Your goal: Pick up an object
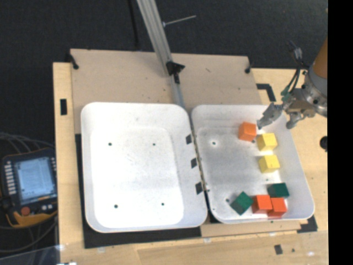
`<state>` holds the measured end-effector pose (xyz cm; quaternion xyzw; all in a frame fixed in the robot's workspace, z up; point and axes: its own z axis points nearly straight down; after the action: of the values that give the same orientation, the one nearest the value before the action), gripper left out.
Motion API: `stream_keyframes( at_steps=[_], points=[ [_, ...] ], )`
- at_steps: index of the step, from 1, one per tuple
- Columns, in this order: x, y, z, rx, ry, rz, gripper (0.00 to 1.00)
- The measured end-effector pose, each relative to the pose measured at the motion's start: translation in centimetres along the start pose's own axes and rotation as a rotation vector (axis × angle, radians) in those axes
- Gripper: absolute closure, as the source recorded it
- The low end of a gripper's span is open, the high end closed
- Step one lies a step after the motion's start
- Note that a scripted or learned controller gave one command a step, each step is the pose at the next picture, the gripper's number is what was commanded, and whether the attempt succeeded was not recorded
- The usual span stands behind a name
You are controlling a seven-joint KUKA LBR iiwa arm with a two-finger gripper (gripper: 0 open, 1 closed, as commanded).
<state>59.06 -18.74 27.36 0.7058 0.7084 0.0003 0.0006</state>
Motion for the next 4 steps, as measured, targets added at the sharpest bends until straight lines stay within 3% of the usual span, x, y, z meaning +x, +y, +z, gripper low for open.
stream_keyframes(
  at_steps=[1, 4],
  points=[
    [0.0, 0.0, 0.0, 0.000, 0.000, 0.000, 0.00],
    [-1.8, -0.8, 14.1, 0.004, -0.002, 0.005, 0.00]
  ],
)
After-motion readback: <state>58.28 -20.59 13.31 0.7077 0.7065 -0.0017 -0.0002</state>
